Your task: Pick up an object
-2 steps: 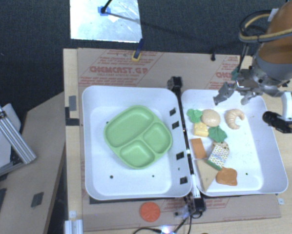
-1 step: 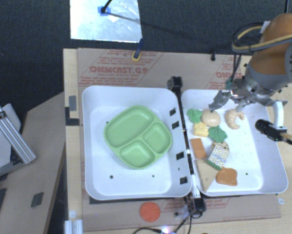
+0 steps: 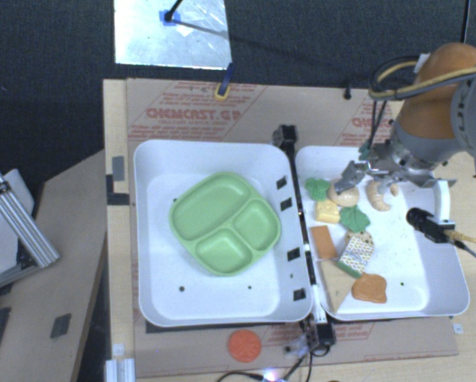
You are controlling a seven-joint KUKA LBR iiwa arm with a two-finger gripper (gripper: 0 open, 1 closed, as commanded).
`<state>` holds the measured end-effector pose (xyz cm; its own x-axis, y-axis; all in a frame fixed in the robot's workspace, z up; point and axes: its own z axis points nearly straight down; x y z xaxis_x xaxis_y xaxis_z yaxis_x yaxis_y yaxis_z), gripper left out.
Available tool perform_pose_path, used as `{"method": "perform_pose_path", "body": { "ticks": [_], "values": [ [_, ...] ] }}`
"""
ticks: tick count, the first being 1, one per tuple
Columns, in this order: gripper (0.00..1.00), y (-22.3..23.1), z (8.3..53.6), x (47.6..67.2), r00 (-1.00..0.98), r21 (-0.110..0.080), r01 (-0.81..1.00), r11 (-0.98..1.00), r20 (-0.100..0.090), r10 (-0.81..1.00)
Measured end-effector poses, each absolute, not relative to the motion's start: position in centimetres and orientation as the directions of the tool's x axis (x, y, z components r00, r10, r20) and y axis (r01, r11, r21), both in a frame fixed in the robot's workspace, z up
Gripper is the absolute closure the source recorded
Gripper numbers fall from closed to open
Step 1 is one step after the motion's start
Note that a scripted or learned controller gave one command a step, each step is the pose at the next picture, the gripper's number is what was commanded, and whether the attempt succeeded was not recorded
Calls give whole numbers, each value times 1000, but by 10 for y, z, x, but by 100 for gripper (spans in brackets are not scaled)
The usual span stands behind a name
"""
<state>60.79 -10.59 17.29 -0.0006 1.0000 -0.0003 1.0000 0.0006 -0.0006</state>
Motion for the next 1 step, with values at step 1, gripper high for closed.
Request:
{"method": "perform_pose_path", "body": {
  "ticks": [1],
  "values": [
    [0,-97,125,611,-4,-2,1000,4,0,1000]
  ]
}}
